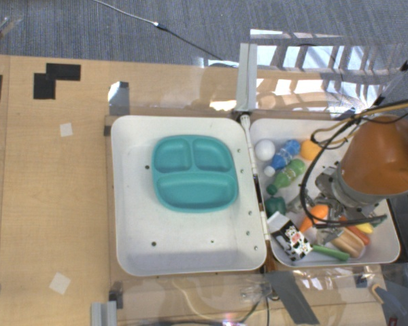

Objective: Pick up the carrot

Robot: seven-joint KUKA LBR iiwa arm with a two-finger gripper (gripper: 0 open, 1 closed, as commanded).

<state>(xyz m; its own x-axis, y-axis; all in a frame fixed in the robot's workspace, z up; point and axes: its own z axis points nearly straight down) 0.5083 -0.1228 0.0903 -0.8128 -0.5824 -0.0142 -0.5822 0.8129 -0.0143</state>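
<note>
A: Where was the end effector?

B: Low inside the right bin, toward its near half, under the glossy orange band of the grey arm. Dark metal parts and looped black cables crowded it, so whether it was clenched or released could not be told.

A: And the carrot?

B: A smooth, rounded orange piece sat right at the end effector, touching or just under it; it could be the carrot, though that could not be settled, nor whether it was gripped.

A: What lay around it?

B: A jumble of small plastic toys. At the near edge, a slim green pod-shaped piece and a bun-like tan and red toy with a yellow bit beside it. Near the near left corner, a black and white patterned block. Along the left wall, a dark green lump, a bright green bottle shape, a blue knobbly toy, a white ball and an orange round piece.

A: And the other bin?

B: The left bin, shallow matte white with rounded corners, carried a teal three-compartment tray at its middle. Both bins rested on the pale wooden surface.
</note>
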